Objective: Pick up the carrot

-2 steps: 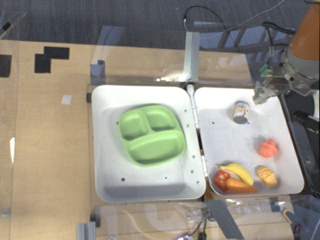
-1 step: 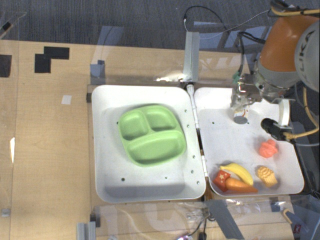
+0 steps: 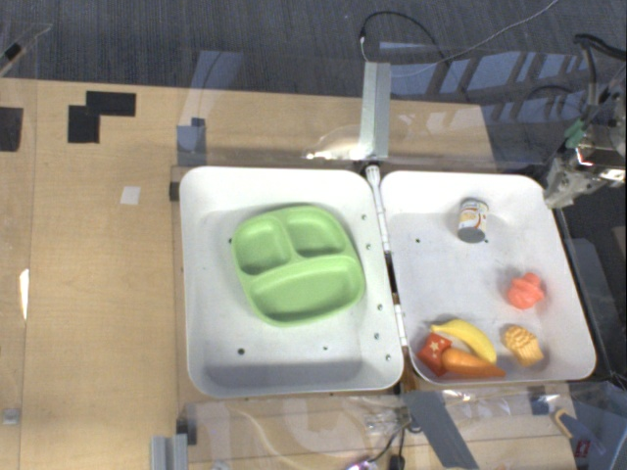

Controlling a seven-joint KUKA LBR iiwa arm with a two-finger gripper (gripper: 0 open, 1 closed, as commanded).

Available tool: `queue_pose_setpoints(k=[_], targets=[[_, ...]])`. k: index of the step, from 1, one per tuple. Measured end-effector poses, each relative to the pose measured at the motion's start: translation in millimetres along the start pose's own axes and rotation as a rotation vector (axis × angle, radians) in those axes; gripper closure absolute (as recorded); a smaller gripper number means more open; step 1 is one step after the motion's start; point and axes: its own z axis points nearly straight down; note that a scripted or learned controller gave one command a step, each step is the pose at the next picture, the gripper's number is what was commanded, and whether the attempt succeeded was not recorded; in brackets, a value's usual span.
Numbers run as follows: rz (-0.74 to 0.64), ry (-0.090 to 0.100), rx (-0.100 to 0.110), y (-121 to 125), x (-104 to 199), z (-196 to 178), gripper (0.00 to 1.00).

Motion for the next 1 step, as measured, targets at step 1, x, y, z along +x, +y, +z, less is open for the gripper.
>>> queue_pose_setpoints(k=[1], targets=[[-0.387, 0.002, 0.001, -32.6, 42.6, -0.6, 1.00]])
